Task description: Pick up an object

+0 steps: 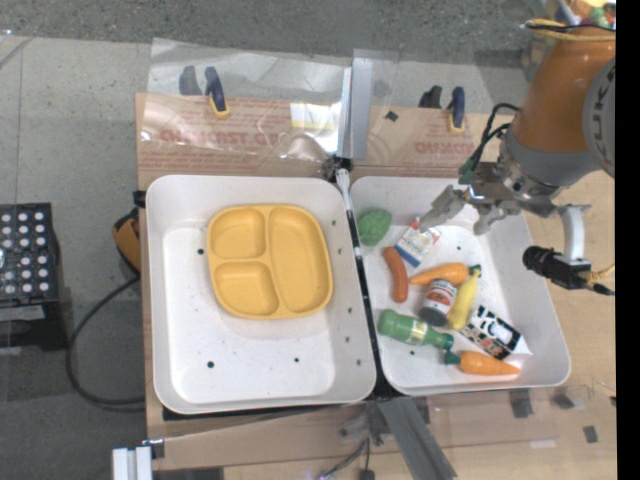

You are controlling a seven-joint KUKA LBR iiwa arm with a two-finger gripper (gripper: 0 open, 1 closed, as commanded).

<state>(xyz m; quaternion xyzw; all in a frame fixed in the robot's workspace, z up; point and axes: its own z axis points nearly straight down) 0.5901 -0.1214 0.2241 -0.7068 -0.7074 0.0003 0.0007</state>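
Observation:
My gripper (465, 212) hangs open over the back of the right bin (545, 308), with its two fingers spread and nothing between them. Just left of and below it lies a small white packet (415, 240). Further left there is a green lump (374, 226). In front of the packet lie a red sausage (397, 273), an orange carrot (440, 273), a small can (437, 300) and a yellow bottle (462, 301). Nearer the front are a green bottle (414, 328), a black-and-white box (494, 333) and a second carrot (482, 365).
The left bin (180, 348) holds a yellow divided plate (270, 260). Blue clamps (214, 88) and taped cardboard run along the back of both bins. A black camera mount (555, 264) sticks out over the right bin's right rim.

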